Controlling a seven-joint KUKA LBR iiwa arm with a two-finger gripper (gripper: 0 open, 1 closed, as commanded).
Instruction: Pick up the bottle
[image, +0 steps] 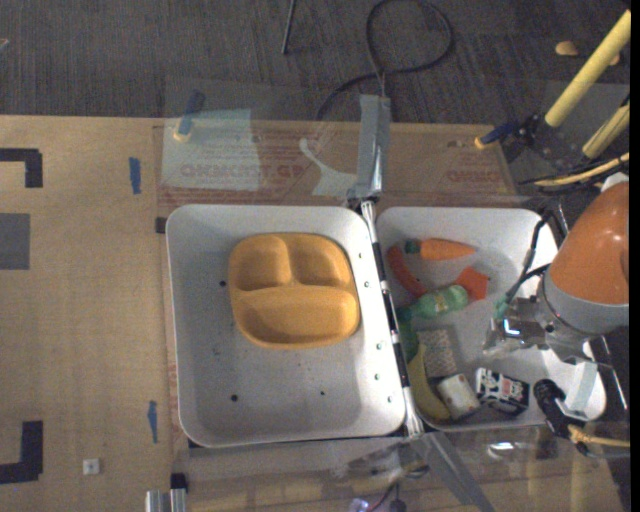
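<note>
A small green bottle (438, 302) lies on its side in the right bin (520, 228), near the bin's middle and pointing right and slightly up. My gripper (507, 336) hangs over the right part of that bin, to the right of the bottle and a little nearer the front, apart from it. The arm's orange band (596, 262) covers the bin's right edge.
Around the bottle lie a toy carrot (446, 249), an orange curved piece (401, 270), a grey sponge (440, 352), a banana (427, 390) and a dark printed pack (502, 390). The left bin (200, 330) holds a yellow divided plate (293, 290).
</note>
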